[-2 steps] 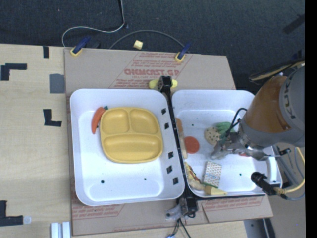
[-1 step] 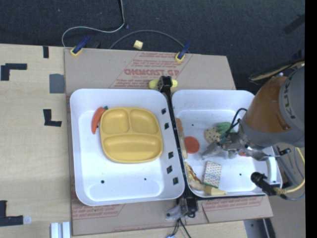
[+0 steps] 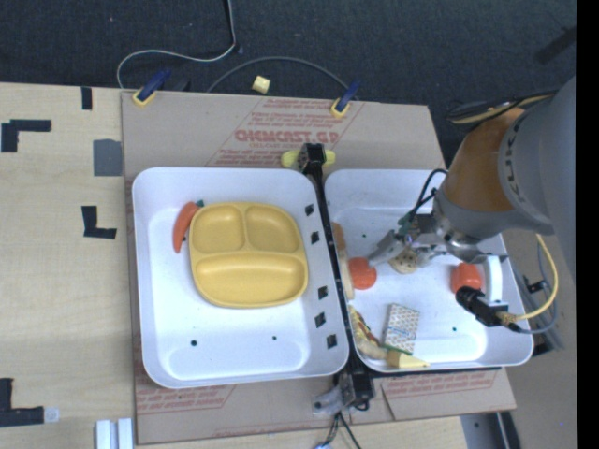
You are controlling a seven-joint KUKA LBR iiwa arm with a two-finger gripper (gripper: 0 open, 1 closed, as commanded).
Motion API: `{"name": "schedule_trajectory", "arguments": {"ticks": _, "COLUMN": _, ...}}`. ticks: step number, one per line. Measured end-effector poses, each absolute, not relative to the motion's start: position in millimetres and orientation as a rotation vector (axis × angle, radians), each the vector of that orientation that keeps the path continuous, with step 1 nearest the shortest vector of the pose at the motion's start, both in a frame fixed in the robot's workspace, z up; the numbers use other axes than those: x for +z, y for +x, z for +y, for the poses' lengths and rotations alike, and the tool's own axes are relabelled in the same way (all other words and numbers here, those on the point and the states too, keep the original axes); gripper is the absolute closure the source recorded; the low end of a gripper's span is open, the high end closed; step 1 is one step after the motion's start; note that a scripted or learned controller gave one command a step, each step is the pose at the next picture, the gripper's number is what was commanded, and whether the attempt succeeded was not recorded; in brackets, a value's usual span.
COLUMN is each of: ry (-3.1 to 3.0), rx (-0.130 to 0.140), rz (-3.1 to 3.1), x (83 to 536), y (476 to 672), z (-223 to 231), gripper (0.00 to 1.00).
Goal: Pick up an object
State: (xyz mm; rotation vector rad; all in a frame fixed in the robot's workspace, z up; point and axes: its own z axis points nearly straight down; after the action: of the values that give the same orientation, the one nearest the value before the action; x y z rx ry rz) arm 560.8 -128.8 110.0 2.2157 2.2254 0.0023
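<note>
The right bin [image 3: 468, 204] holds several small objects. An orange ball [image 3: 362, 274] lies near its left wall, and a small beige round piece [image 3: 405, 263] sits at its middle. A patterned packet [image 3: 402, 326] and a yellowish peel-like piece [image 3: 374, 346] lie at the front. An orange item [image 3: 466, 277] is on the right. My gripper [image 3: 401, 247] hangs low over the bin's middle, right beside the beige piece and just right of the orange ball. The grey wrist hides part of the bin behind it.
The left bin [image 3: 159, 344] carries a yellow divided plate [image 3: 248, 253] and an orange carrot [image 3: 183, 224] by its left edge. A black divider [image 3: 323, 251] separates the bins. The arm's orange band [image 3: 477, 171] looms over the right bin's far right corner. Cables trail at the back.
</note>
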Motion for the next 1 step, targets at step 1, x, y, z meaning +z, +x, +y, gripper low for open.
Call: {"name": "schedule_trajectory", "arguments": {"ticks": 1, "ry": 2.218, "rx": 0.002, "rz": 2.212, "x": 188.8, "y": 573.4, "z": -187.2, "gripper": 0.0}}
